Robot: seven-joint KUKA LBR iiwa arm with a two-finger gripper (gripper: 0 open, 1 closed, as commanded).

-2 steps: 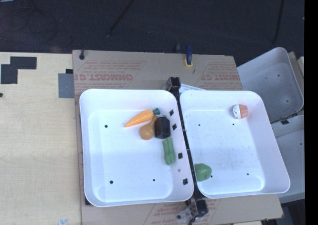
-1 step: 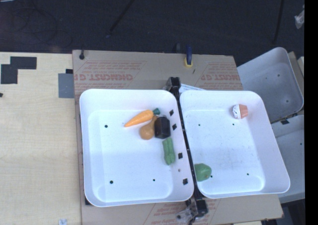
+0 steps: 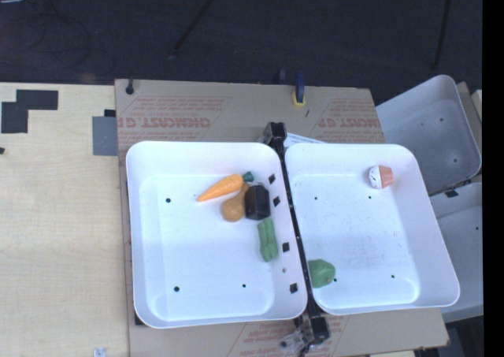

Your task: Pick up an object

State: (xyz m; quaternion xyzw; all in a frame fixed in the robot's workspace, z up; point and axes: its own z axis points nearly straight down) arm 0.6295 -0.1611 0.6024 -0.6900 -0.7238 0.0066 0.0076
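Note:
The left bin (image 3: pixel 150 269) holds an orange carrot (image 3: pixel 220 187) with a green tip, lying at a slant in its upper middle. Touching the carrot from below is a tan pear-shaped piece (image 3: pixel 233 208), and a black block (image 3: pixel 257 202) sits against that piece on its right. A long green piece (image 3: pixel 268 239) lies just below the black block, close to the bin's right wall. In the right bin (image 3: pixel 417 269) a round green lump (image 3: pixel 320 273) rests at the near left corner. A small orange and white object (image 3: pixel 380 176) sits at its far right.
Both bins stand on a brown cardboard sheet (image 3: pixel 197 115) on the pale wooden bench (image 3: pixel 55 229). A grey metal plate (image 3: pixel 429 123) lies at the right, beyond the right bin. A small blue and yellow clip (image 3: pixel 298 93) stands at the cardboard's far edge.

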